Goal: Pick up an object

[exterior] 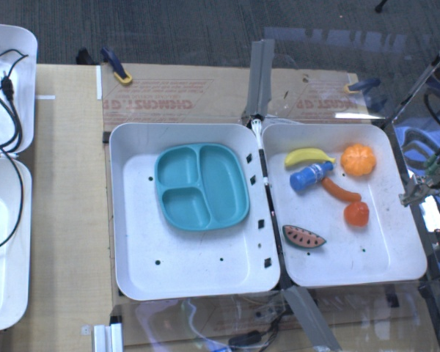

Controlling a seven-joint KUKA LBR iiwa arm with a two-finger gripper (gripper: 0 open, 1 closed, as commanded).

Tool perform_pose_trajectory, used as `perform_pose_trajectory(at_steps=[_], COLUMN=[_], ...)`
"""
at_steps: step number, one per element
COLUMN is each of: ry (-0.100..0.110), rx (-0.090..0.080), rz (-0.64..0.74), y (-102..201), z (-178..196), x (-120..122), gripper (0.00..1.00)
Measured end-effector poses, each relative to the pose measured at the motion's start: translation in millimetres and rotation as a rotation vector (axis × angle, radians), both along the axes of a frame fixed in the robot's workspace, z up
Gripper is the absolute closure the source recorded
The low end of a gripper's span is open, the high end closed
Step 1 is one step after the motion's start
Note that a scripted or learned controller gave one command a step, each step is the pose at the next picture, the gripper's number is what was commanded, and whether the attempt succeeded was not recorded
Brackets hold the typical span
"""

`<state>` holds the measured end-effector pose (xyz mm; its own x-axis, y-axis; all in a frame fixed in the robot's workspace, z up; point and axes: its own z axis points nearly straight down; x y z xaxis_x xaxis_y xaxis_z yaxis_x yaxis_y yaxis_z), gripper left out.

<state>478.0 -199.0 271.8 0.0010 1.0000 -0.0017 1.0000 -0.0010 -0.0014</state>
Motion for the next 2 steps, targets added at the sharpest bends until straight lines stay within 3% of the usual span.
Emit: perform_pose_trajectory(at_steps=[1, 2], ry=[0.001, 0.000], rx=[0.000, 0.000], rz=[0.000, 0.005], y=[-23.4, -23.0], z=[-28.7, 17.8], x=[38.1, 55.9], gripper=[1.00, 1.00])
